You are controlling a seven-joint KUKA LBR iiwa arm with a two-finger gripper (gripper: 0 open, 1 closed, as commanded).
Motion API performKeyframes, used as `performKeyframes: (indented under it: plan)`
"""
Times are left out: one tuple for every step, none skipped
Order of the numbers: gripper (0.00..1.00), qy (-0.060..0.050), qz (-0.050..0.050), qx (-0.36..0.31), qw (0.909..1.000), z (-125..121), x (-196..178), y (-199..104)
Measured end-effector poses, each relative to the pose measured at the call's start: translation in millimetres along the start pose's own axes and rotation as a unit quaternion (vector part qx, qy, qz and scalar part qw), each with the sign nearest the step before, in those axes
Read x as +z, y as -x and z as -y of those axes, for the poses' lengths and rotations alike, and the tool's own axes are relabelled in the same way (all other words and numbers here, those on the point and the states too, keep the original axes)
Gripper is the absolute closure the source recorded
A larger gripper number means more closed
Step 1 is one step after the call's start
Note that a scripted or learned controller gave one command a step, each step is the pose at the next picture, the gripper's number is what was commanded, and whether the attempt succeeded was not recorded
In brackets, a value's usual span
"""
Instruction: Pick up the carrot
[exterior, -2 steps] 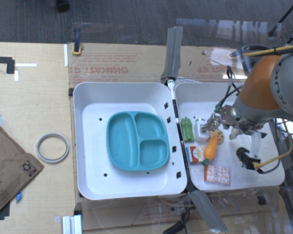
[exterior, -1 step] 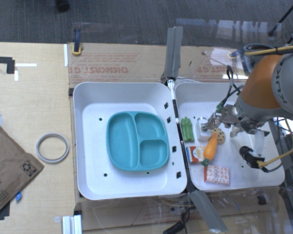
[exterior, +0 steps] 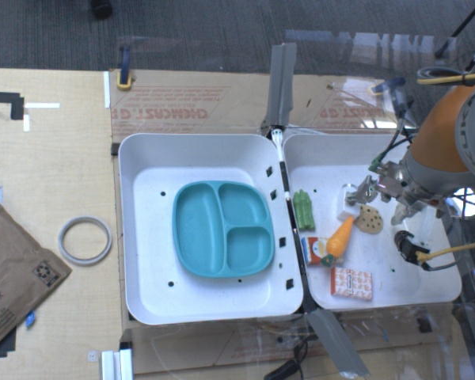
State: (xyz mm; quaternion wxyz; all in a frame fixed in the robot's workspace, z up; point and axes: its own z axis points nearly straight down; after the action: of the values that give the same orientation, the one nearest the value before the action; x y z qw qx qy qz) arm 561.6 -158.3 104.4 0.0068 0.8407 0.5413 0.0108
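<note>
Dark grey carpet floor [exterior: 206, 14] lies beyond the pale wooden bench [exterior: 39, 172].

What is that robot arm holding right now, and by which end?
Nothing. The tool hovers above the right bin, and the carrot lies loose on the bin floor beside a cookie.

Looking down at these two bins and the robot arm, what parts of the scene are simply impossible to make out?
- Tool: its tips blur against the white bin; open or shut is unclear.
- Carrot: its lower end overlaps a small red packet, so their contact is unclear.
- Red and white packet: print too small to read.
- Arm: cut off by the right edge.
- Cardboard box: cut off by the left edge.
</note>
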Motion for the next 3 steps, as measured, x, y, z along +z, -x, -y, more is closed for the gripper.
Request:
performKeyframes:
  plan:
    - [0.0, 0.003, 0.003, -0.016, 0.9999, 24, 0, -4]
    - [1.0, 0.005, 0.0, -0.016, 0.9999, 21, -13, -7]
    - [0.0, 0.004, 0.001, -0.016, 0.9999, 22, -11, -6]
